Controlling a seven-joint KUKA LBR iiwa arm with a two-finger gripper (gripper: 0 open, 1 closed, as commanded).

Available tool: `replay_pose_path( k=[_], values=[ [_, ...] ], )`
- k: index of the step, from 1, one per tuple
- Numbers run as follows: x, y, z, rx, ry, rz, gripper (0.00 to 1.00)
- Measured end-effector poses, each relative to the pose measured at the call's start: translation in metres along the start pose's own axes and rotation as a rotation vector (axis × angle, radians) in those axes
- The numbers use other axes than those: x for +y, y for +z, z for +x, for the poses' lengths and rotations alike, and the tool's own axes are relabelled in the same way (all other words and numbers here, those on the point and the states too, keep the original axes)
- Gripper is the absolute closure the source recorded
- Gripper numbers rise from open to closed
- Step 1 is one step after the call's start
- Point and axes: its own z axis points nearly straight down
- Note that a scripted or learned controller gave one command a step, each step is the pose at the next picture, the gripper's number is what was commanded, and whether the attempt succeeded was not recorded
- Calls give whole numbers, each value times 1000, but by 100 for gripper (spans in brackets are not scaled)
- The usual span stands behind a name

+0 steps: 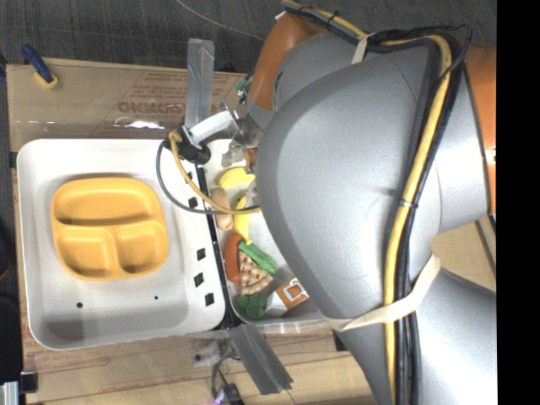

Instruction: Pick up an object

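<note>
The big grey arm (363, 184) covers most of the right bin (253, 317). Along that bin's left side a strip of toy food shows: a yellow piece (234, 178), a tan piece (221, 198), an orange-red piece (232, 258), a green leafy piece (256, 256), a pizza-like slice (251, 273) and a small brown-and-white box (294, 293). The wrist end with white fittings (211, 129) reaches down at the bin's upper left corner. Its fingers are hidden.
The left bin (38, 251) holds a yellow divided tray (108, 226). A black and yellow cable (173, 184) loops over the wall between the bins. Brown cardboard (101, 91) lies behind the bins, with a blue and yellow clamp (39, 66) at its far left.
</note>
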Motion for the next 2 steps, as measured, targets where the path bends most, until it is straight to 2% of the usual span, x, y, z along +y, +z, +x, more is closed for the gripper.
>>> replay_pose_path(
  k=[1, 2],
  values=[
    [71, -5, -45, 8, -74, 0, 0],
    [119, 9, -7, 9, -15, 0, 0]
  ],
)
